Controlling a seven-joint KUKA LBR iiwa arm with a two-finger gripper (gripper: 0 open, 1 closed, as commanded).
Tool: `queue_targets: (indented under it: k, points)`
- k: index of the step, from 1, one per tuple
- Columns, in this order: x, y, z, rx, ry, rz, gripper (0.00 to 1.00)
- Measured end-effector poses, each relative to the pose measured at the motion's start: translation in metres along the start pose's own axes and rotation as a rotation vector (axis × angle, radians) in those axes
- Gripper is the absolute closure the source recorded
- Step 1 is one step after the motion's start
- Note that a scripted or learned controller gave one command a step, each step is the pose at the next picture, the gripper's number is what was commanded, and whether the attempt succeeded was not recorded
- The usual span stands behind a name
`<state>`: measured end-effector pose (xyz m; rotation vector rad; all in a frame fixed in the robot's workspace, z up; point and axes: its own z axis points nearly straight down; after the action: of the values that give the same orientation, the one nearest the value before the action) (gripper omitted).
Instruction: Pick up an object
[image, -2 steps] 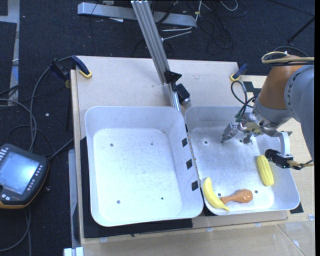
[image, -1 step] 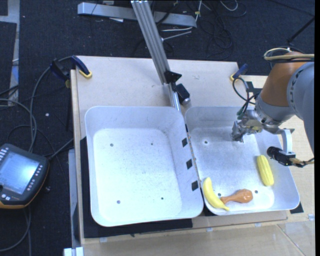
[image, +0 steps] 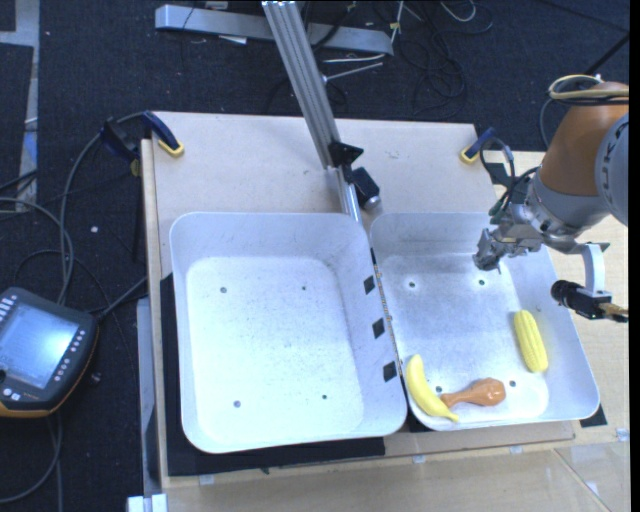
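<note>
In the camera view I have the gripper (image: 489, 257) hanging over the far part of the right bin (image: 440, 300), near its back wall, with the orange-banded arm (image: 585, 150) behind it at the right edge. Whether the claw is apart or together I cannot tell from this slant, and I see nothing carried in it.

The candidates all lie toward the near side of that bin: a corn cob (image: 530, 340) by the right wall, a banana (image: 425, 388) against the left wall, and a tan drumstick-shaped toy (image: 478, 394) just beside the banana, close to touching its lower end. The left bin (image: 270, 330) offers nothing to grasp.

I judge the corn cob the best target: it lies apart from the others and is nearest. I would bring the claw over its middle, turn it to span the short axis, and descend straight, keeping clear of the right wall.
</note>
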<state>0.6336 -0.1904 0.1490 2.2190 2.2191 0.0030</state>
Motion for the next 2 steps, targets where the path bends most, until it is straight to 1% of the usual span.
queue_targets:
  k: [1, 2]
  points:
    - [-0.009, 0.005, -0.056, -0.001, 0.000, 0.000, 1.00]
    - [-0.009, 0.006, -0.082, 0.001, 0.000, 0.000, 1.00]
